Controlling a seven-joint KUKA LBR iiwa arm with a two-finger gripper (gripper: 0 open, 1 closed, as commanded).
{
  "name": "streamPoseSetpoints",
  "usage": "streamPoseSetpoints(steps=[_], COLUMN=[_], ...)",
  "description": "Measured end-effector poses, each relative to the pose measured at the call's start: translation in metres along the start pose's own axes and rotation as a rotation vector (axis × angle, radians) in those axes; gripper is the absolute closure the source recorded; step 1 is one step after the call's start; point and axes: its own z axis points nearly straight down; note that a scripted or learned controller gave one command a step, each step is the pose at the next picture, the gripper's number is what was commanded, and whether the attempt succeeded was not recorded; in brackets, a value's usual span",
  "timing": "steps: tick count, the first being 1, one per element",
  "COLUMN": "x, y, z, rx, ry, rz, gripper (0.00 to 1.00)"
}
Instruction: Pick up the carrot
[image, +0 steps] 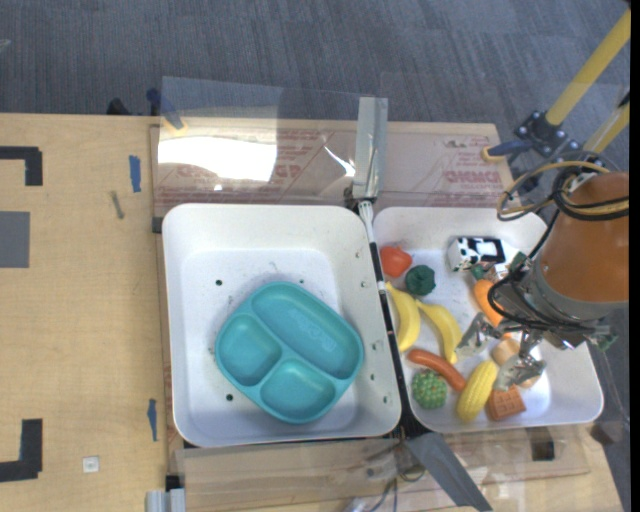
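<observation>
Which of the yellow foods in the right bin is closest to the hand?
The corn. It lies just left of the hand, near the bin's front, while the two bananas lie farther left.

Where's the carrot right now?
In the right bin, the carrot lies near the arm's wrist, just below the black-and-white toy and right of the bananas.

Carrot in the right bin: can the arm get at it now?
Probably yes. The gripper hangs just beside the carrot. Nothing lies on the carrot's visible end, and the banana and cow toy lie apart from it. The wrist hides the rest.
</observation>
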Motion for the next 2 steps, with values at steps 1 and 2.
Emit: streamPoseSetpoints(steps=[1,2], x=[-0.072,-0.049], y=[0.023,-0.052], z=[-0.094,-0.048], rx=[0.009,0.004], ry=[-0.009,-0.002], rz=[-0.001,-0.126], gripper=[1.00,1.00])
